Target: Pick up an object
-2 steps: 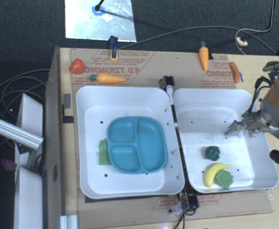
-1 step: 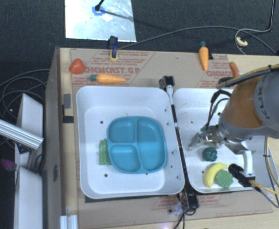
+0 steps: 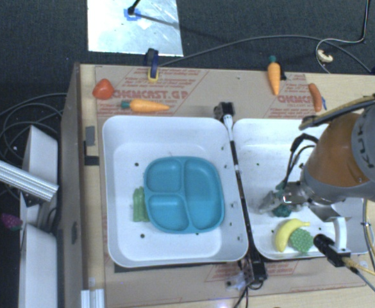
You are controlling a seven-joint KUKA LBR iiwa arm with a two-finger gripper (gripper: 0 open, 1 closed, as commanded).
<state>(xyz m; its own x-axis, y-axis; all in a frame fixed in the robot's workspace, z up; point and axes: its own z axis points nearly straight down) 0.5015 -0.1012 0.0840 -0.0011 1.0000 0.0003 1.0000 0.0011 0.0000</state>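
My gripper [image 3: 275, 204] is low in the right bin [image 3: 261, 146], near its front half, on the grey arm with the orange band [image 3: 338, 156]. A small teal object [image 3: 283, 210] lies right at the gripper's tip, partly hidden by it. Just in front of it, a yellow banana [image 3: 285, 233] lies against a green bumpy object [image 3: 301, 240] near the bin's front wall. Whether the gripper is touching the teal object cannot be told.
The left bin [image 3: 120, 172] holds a blue divided plate [image 3: 184, 193] with a green piece [image 3: 139, 205] at its left side. On the bench behind the bins lie carrots [image 3: 145, 106] [image 3: 274, 76] [image 3: 315, 96] and a red tomato [image 3: 102, 89].
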